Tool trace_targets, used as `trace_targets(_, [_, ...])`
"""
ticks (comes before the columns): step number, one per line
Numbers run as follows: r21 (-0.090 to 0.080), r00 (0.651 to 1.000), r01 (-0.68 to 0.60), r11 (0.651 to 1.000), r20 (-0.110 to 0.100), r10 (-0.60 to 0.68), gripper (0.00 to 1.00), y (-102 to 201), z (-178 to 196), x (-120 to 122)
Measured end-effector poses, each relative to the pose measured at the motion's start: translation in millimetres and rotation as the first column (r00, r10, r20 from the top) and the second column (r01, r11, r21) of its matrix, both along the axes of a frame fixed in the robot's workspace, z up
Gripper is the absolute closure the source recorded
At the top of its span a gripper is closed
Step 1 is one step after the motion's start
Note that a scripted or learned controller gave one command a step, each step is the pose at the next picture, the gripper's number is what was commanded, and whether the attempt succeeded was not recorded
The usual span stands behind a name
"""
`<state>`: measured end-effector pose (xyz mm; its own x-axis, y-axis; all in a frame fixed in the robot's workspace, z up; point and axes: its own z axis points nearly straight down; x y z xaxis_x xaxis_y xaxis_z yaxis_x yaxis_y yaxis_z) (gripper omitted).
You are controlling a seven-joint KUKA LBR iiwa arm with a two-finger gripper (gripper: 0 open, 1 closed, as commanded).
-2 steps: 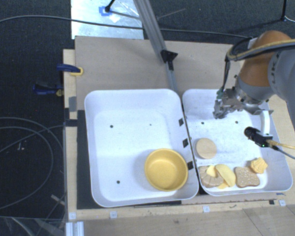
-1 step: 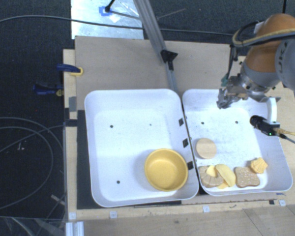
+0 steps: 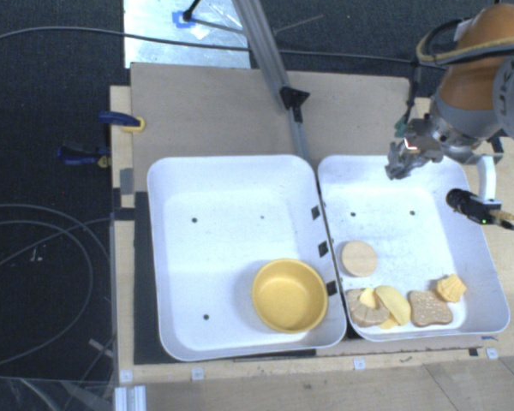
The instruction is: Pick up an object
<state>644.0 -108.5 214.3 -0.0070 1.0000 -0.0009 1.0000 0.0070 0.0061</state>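
robotics lab, test cell. evidence: grey industrial arm with orange band (image 3: 484, 67) over a plain brown board desk (image 3: 214, 110); two shallow white plastic bins (image 3: 231, 187) set side by side; loose black cables (image 3: 43, 255) on dark carpet; blue-and-yellow clamps (image 3: 111, 135) at the desk edge.

Dark carpet floor (image 3: 43, 75), cables (image 3: 34, 255) looped at left. Tan surface (image 3: 214, 110); blue-yellow clamps (image 3: 111, 135) on left edge. Bright reflective panel (image 3: 163, 15) beyond far edge.

The KUKA arm (image 3: 484, 67) shows a rounded orange band above a grey wrist housing ringed by a dark cable. Its metallic gripper (image 3: 403, 163) carries a small red-lit spot beside a white bracket and black cylindrical fitting.
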Motion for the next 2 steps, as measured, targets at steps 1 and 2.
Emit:
trace_targets(1, [0.003, 1.000, -0.004, 1.000, -0.003, 0.004, 1.00, 59.5, -4.6, 5.3])
trace_targets(2, [0.003, 1.000, -0.004, 1.000, -0.002, 0.004, 1.00, 110.6, 10.9, 12.4])
